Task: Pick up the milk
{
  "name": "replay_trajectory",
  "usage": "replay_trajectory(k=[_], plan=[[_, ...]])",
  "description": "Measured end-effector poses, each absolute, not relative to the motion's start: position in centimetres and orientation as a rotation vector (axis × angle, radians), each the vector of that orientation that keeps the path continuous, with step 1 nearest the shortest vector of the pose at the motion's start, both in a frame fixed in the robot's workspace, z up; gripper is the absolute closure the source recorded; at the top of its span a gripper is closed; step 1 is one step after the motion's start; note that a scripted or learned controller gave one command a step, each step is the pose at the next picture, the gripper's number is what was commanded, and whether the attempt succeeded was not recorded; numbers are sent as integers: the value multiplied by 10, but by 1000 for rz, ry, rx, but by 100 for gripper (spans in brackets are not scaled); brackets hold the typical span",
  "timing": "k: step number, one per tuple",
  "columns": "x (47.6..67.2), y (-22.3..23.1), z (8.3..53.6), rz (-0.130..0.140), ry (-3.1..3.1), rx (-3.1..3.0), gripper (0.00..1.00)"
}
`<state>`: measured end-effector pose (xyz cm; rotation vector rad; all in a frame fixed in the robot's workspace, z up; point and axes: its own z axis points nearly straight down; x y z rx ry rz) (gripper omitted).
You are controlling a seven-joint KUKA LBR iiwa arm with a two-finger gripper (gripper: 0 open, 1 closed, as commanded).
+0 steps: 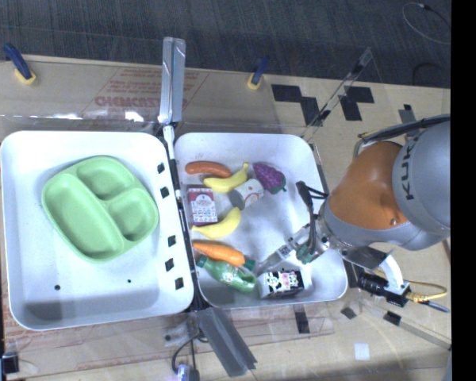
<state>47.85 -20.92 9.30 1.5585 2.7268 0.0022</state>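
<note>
Milk (285, 282): small black/white cow-print carton on its side, fingers (295, 250) open just above.

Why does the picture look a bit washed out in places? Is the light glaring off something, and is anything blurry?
Camera view: overhead light bleaches both white bins, so their walls lose detail; a soft shadow lies along the left bin's near edge; the green plate looks evenly lit; the milk is small and its print slightly soft; the gripper blurs into the arm.
</note>
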Motion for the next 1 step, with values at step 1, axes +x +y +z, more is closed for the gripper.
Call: replay_trajectory(k=[1], plan=[[477, -205, 92, 0, 2550, 1834, 0]])
